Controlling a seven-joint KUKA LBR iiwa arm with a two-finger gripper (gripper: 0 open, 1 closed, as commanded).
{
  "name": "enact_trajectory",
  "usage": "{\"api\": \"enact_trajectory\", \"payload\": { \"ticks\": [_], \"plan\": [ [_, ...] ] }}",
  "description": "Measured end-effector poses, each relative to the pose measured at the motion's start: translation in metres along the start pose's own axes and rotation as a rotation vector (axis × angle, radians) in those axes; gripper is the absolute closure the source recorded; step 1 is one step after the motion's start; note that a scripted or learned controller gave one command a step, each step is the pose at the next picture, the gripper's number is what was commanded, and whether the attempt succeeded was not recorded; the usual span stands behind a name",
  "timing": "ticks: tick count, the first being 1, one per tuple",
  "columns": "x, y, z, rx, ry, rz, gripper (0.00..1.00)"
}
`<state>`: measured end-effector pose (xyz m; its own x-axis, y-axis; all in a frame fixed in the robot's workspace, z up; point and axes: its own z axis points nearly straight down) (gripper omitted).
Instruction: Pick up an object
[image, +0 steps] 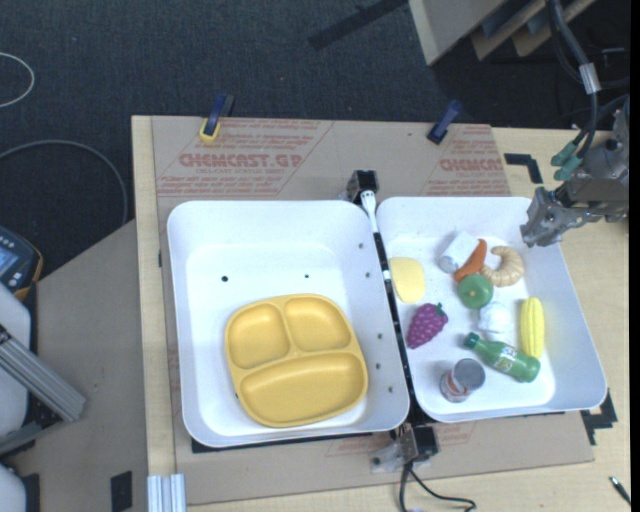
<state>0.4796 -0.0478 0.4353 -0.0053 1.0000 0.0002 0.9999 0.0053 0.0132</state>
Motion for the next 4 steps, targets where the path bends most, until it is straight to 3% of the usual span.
{"api": "enact_trajectory", "payload": {
  "ticks": [1,4],
  "plan": [
    [-0.002,0.001,-0.005,0.008,-0.002,0.004,1.00],
    [-0.001,0.004,-0.037,-0.002,-0.005,0.002,1.00]
  ]
}}
